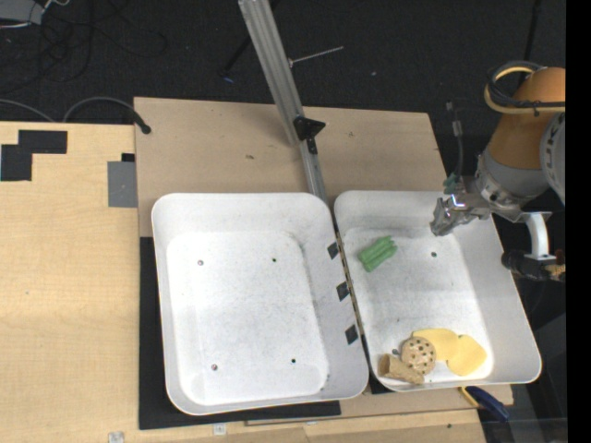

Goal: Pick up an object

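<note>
Claw (pixel 447 218) hovers over right bin's (pixel 503 289) far edge, grip state unclear, well apart from green block (pixel 377 253).

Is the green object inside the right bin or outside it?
Inside. The green object lies on the floor of the right bin, near its left wall.

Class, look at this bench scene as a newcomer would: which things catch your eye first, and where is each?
The small green ridged block stands out, lying near the left wall of the right white bin. At that bin's near edge sits a cluster: pale yellow flat pieces beside a tan perforated disc. The grey arm's gripper hovers over the bin's far right corner.
</note>
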`<state>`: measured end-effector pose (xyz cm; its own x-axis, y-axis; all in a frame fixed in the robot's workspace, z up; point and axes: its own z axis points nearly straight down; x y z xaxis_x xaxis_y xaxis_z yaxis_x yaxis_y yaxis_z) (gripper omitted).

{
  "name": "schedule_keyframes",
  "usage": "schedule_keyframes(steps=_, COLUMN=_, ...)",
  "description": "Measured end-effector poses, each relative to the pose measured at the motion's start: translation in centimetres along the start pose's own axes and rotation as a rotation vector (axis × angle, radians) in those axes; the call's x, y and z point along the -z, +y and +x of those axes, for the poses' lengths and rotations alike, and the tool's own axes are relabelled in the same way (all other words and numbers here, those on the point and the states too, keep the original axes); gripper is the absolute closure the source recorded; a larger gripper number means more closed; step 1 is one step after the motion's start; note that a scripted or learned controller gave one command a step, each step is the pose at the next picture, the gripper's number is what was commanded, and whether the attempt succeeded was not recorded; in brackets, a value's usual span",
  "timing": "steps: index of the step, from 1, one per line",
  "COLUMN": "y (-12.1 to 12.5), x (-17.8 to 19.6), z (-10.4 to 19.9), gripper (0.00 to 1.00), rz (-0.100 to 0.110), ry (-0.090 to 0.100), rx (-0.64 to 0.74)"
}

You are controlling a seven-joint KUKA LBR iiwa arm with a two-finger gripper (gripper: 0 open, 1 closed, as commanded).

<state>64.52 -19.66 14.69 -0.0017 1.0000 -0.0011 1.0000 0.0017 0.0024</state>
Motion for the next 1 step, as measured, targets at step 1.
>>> schedule_keyframes(steps=1, y=0.35, x=6.4, z=-0.38, gripper=1.0, rz=-0.004, ry=-0.001, rx=0.004)
